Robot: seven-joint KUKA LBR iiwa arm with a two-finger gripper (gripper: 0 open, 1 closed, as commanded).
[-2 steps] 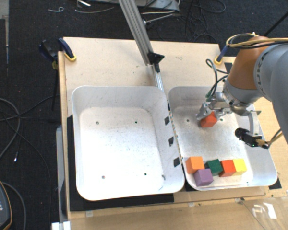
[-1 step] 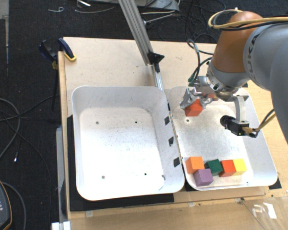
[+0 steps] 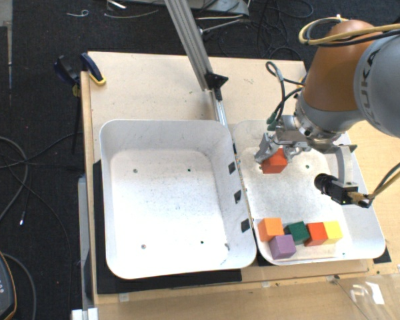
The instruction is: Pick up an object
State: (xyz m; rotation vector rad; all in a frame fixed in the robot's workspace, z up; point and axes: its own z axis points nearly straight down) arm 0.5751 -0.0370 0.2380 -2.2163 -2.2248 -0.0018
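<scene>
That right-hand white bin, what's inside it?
Five blocks sit clustered at the right bin's near edge: orange block, green block, red-orange block, yellow block, purple block. A red block sits between the gripper's fingers. The arm covers the far corner.

— Where is the camera that watches you?

— It sits high up over my bench [image 3: 153, 72] and looks down at a slant. It does not move.

— What does it see?

— Both white bins. The left bin [image 3: 113, 179] sits in the middle of the picture. The right bin [image 3: 360, 239] is next to it, touching. Some dark floor [image 3: 33, 179] shows at the left and the top.

— And you?

— My arm [image 3: 360, 65] comes in from the right side of the picture. It looks big, because it is up nearer the camera.

— Is it close?

— No. It is far enough to fit nearly the whole bench.
</scene>
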